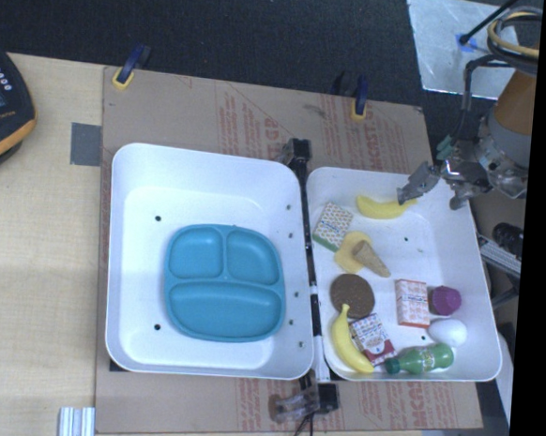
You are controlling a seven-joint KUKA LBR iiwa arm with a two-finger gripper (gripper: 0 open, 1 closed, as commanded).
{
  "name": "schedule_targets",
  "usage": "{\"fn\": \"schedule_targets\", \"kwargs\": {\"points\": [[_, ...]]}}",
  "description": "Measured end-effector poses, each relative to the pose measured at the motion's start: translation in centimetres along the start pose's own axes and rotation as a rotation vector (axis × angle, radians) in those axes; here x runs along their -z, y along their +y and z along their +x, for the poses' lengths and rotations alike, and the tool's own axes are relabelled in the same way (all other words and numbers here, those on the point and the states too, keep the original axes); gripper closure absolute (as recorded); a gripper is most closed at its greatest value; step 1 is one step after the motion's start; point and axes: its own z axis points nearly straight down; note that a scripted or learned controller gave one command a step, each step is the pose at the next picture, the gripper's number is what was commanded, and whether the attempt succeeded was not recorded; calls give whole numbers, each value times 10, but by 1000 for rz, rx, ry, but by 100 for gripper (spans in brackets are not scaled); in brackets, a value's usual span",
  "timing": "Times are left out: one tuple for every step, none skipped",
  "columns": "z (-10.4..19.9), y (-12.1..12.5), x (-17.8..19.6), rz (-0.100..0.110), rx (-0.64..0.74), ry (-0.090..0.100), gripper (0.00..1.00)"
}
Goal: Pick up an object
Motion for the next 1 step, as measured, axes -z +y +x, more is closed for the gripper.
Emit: {"fn": "schedule_targets", "kwargs": {"points": [[66, -27, -97, 10, 6, 4, 0]]}}
